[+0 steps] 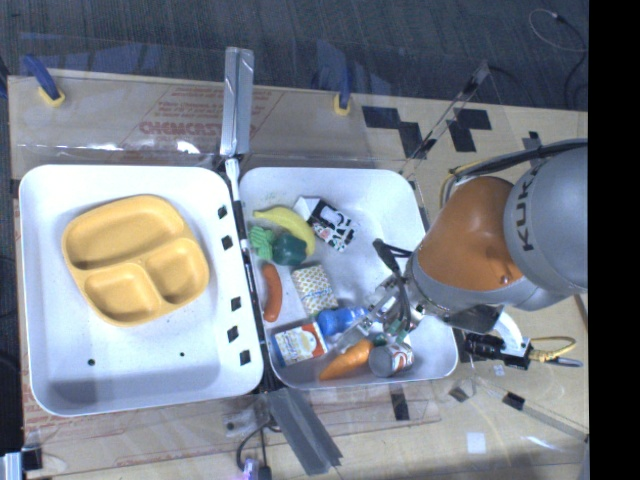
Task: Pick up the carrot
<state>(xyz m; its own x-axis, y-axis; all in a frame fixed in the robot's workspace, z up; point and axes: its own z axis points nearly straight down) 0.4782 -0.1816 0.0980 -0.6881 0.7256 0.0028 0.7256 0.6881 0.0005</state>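
Your carrot lies along the right bin's near edge, long axis running left-right with the thick end toward the gripper, which hovers just above-right of it, whether open I cannot tell.

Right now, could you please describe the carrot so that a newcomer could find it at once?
Look in the right-hand bin, along its near edge. The carrot lies there beside a small carton and a grey can. It is the only orange, tapered thing; the redder sausage is straight and rounded.
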